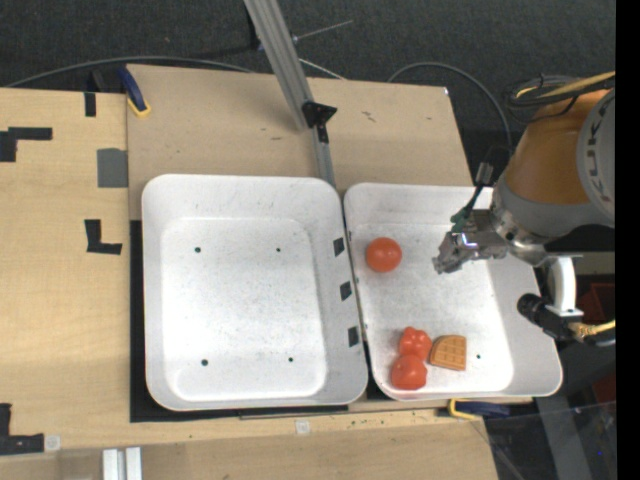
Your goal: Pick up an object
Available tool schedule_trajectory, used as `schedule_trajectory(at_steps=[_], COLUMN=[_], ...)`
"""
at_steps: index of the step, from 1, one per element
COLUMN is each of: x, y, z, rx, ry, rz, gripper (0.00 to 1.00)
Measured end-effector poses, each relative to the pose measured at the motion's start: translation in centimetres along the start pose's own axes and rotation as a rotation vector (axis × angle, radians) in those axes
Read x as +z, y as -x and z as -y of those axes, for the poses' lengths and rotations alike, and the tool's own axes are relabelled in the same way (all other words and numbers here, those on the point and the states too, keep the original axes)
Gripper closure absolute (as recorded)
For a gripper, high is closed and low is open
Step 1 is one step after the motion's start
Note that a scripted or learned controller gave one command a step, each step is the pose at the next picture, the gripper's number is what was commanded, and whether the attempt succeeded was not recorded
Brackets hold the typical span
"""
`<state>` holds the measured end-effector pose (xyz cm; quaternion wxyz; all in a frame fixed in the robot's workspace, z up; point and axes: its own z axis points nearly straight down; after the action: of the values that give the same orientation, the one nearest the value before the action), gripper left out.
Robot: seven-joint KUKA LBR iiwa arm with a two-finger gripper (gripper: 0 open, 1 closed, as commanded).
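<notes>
In the right bin, tomato lies behind pepper and waffle.

You will find little to read here, part of dark lettering on the arm's orange band at the right edge, cut off and not legible as a word, no labels, numbers or signs readable on the two white bins.

Wooden bench on dark carpeted floor
</notes>
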<state>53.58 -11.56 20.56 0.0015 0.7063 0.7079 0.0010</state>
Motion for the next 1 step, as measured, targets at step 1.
schedule_trajectory(at_steps=[1], x=[-5.29], y=[-0.01], z=[-0.14], rx=[0.0], ry=[0.001], rz=[0.001], gripper=[1.0])
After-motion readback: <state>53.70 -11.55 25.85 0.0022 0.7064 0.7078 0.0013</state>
